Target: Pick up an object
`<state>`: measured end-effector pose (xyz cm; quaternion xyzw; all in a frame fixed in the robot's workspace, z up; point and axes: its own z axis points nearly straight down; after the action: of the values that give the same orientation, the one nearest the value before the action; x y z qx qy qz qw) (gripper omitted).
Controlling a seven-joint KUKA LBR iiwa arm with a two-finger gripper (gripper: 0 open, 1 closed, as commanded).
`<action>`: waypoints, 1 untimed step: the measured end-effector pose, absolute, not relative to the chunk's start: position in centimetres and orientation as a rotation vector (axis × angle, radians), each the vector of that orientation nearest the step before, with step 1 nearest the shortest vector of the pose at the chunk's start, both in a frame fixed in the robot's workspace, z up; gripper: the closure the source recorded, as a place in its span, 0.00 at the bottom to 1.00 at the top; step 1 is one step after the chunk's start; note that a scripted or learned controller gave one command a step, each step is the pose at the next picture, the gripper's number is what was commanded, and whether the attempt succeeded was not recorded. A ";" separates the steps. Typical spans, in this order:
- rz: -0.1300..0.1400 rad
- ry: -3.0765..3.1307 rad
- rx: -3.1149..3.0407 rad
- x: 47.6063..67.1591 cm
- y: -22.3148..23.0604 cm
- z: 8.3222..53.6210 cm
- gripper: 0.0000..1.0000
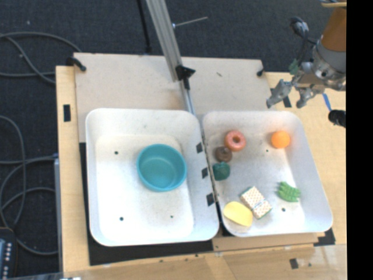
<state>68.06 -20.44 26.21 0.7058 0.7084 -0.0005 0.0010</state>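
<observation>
The two-finger gripper (289, 95) hangs with fingers spread, holding nothing. Just below it lies a small, smooth orange ball (280, 139). It looks light but liable to roll, so pinch it across the middle.

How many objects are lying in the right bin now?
6: a pink ring, a brown piece and a teal piece near its left wall, an orange ball at back, a green piece right, a yellow piece beside a patterned box in front.

We see even, bright light; the white bins (105, 127) glare softly, shadows stay faint, and detail is slightly blurred.
</observation>
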 end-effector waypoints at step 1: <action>-0.005 2.224 2.215 68.0 -20.5 26.2 0.00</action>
<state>68.03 -20.54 26.22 0.7057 0.7085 -0.0017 0.0015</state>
